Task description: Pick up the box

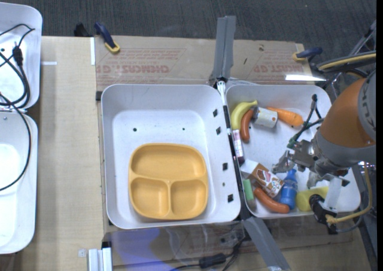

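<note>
Right bin, box beside end effector

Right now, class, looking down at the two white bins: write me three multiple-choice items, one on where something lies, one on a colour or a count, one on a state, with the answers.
1. Where does the divided plate lie?
A. In the left bin
B. In the right bin
C. On the cardboard

2. What colour is the small bottle?
A. Red
B. Blue
C. Green

3. How does the small printed box lie?
A. Hanging from the gripper
B. On the divided plate
C. On the right bin's floor among the toys

Answers:
1 A, the yellow-orange plate rests alone on the left bin's floor.
2 B, its body is blue, beside the box.
3 C, it rests flat next to the sausage, with the gripper above and to its right.
</note>
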Available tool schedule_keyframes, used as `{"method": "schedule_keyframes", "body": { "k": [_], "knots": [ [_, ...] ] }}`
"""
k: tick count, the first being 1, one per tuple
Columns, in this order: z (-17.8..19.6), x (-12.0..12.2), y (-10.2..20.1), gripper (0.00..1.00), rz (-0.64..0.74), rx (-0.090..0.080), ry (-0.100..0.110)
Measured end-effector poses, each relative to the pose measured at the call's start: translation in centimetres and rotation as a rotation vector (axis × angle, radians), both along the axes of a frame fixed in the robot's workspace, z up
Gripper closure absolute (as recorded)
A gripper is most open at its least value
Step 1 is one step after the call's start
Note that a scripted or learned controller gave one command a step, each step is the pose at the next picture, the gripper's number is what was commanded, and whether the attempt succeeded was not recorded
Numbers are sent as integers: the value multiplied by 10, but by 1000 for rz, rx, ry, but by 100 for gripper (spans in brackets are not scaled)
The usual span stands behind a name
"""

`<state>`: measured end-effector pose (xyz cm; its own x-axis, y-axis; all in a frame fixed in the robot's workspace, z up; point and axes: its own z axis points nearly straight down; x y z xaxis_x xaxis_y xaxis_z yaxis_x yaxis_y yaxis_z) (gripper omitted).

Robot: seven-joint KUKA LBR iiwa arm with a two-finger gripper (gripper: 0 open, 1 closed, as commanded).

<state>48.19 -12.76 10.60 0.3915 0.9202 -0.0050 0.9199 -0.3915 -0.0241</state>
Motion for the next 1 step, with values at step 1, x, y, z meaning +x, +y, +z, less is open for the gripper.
{"method": "schedule_keyframes", "body": {
  "k": [1],
  "knots": [
    [-15,-1,25,0,-260,-10,-30]
  ]
}}
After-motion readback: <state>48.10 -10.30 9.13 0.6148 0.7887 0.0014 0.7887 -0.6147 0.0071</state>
